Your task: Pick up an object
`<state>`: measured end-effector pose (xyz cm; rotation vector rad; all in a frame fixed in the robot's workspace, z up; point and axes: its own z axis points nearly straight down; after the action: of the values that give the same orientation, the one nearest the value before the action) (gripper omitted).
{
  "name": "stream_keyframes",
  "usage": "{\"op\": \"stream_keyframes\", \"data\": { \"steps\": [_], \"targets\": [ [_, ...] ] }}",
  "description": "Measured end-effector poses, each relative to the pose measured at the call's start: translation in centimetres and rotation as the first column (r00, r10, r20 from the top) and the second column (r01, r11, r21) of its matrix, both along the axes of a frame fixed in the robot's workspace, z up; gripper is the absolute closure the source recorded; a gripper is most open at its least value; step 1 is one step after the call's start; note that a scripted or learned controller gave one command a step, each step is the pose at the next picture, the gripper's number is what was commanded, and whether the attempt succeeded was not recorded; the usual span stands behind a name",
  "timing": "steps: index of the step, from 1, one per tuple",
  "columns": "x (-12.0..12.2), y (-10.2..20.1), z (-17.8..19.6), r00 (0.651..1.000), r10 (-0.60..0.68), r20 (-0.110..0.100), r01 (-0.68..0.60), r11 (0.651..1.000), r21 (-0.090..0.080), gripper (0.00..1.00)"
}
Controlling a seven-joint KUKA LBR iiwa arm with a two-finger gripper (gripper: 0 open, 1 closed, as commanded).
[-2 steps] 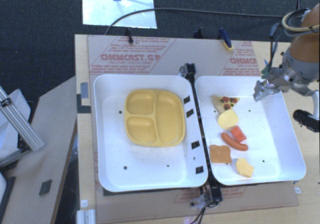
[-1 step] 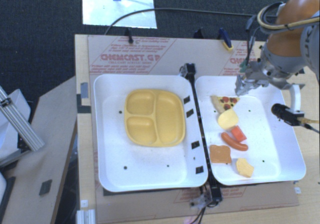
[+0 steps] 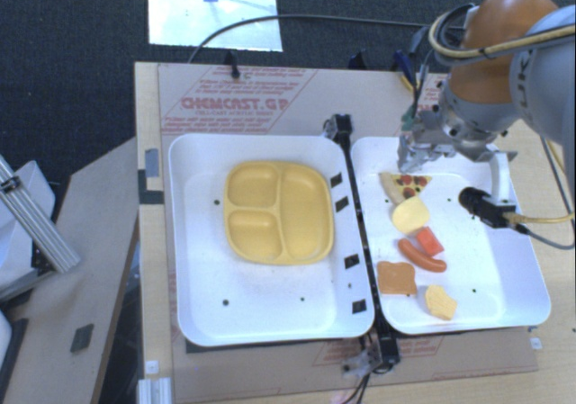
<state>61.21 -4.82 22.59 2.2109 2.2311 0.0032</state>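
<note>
I see end effector point(image 3: 412, 157) over the right bin point(image 3: 513, 294), just above the pizza slice point(image 3: 405, 184); can't tell its grip state. Table point(image 3: 153, 123) is pale wood w/ dark carpet point(image 3: 72, 33) behind.

You have two white bins: the left bin point(image 3: 193, 303) and the right bin point(image 3: 513, 290). In the left one you count one yellow divided plate point(image 3: 277, 211). In the right one you count six toy foods: one pizza slice point(image 3: 404, 184), one yellow round piece point(image 3: 410, 214), one orange-red piece point(image 3: 430, 240), one sausage point(image 3: 422, 256), one brown toast-like piece point(image 3: 396, 278) and one yellow chunk point(image 3: 440, 302).
</note>
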Motion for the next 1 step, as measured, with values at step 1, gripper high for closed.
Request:
{"op": "stream_keyframes", "data": {
  "steps": [1],
  "targets": [
    [-0.21, 5.40, -0.83, 1.000, 0.000, -0.001, 0.000, 1.000, 0.000, 1.00]
  ]
}}
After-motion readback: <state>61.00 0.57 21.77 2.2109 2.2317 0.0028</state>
